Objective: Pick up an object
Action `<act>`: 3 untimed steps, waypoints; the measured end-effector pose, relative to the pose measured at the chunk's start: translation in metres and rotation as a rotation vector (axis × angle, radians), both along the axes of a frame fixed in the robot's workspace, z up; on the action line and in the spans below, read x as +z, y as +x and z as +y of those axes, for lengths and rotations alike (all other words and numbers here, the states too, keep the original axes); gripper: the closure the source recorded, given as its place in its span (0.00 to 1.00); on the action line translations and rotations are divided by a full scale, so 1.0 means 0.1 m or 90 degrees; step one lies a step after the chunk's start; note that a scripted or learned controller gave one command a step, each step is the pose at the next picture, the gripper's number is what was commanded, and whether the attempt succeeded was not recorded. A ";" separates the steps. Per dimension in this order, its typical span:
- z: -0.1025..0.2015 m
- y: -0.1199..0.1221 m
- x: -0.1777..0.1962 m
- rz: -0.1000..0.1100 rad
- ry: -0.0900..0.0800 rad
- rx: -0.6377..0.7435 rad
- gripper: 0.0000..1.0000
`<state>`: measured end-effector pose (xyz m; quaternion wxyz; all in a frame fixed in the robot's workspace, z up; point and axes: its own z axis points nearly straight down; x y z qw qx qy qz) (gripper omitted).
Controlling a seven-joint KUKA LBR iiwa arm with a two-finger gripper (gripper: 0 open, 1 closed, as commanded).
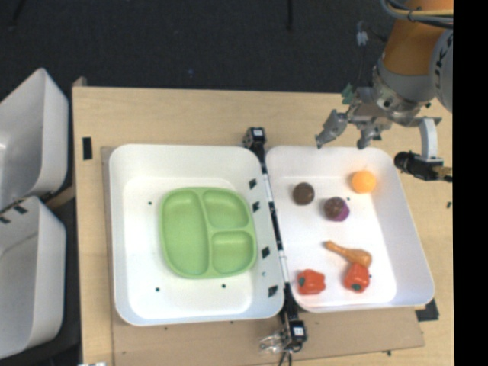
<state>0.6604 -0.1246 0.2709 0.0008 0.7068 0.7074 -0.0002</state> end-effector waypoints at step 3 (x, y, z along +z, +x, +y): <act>-0.02 -0.07 -1.64 0.002 0.000 -0.002 0.00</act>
